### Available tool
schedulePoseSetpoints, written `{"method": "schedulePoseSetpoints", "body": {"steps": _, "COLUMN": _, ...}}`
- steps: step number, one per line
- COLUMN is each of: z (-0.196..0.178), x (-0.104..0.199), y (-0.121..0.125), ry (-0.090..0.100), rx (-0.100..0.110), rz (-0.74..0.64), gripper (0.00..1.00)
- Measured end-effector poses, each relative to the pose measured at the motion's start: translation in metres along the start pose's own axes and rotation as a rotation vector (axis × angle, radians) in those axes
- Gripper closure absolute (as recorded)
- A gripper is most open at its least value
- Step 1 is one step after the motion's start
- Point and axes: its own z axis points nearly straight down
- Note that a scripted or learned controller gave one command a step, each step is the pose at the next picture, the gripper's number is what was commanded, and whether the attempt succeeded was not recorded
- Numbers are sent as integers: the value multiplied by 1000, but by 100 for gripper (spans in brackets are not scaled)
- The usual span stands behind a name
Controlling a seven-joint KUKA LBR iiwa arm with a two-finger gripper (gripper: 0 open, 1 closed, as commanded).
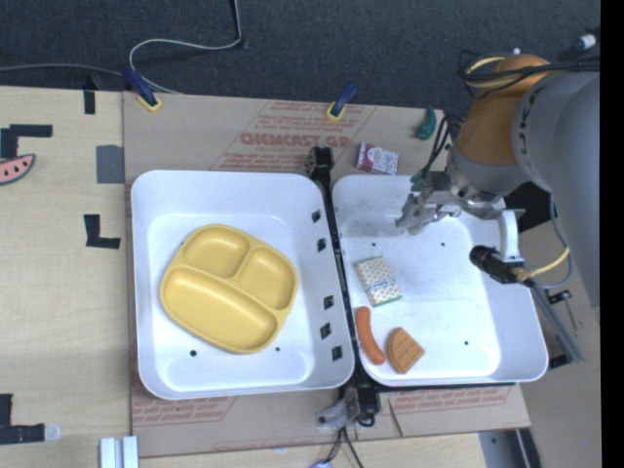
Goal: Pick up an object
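My gripper (417,213) hangs low over the far part of the right bin (487,334), near its back wall, with nothing seen in it. In front of it and a little to the left lies a small patterned packet (377,280). Closer to the front wall are an orange sausage (368,334) and a brown cracker-like piece (404,350), side by side. A yellow divided plate (229,286) lies in the left bin (171,198).
A small red and white packet (376,158) lies on the cardboard behind the bins. A green item (426,123) and two yellow-blue clamps (144,91) (341,105) sit at the cardboard's back edge. A black hose fitting (492,261) hangs off the wrist over the right bin.
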Motion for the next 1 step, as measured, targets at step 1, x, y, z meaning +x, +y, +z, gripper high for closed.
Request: {"method": "schedulePoseSetpoints", "body": {"steps": 1, "z": 0, "x": 0, "y": 0, "ry": 0, "rx": 0, "rz": 0, "gripper": 0}}
